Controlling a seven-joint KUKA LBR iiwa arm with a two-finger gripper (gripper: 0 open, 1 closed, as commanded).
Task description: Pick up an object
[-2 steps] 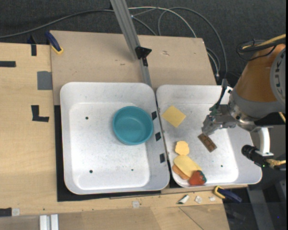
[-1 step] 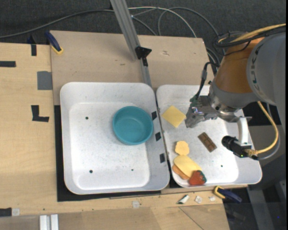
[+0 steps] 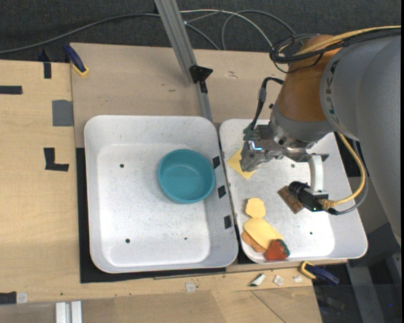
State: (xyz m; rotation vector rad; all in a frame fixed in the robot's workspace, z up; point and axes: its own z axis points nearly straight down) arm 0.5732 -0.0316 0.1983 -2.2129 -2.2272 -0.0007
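Observation:
In the right bin (image 3: 343,241) a flat yellow piece (image 3: 238,163) lies at the left wall, partly under my gripper (image 3: 251,155). The gripper hangs low over it at the bin's upper left, with the grey arm and orange band reaching in from the right. I cannot make out how its fingers stand. Near the front of the same bin lie a small yellow lump (image 3: 255,208), a yellow-and-orange sandwich-like piece (image 3: 261,234) and a red strawberry (image 3: 277,249). A brown block (image 3: 291,198) lies in the middle of that bin.
The left bin (image 3: 114,214) holds a teal bowl (image 3: 185,175) near its right side. A grey metal pole (image 3: 182,39) slants down to the bench behind the bins. Cables run across the back. Blue-and-yellow clamps (image 3: 76,59) grip the bench edges.

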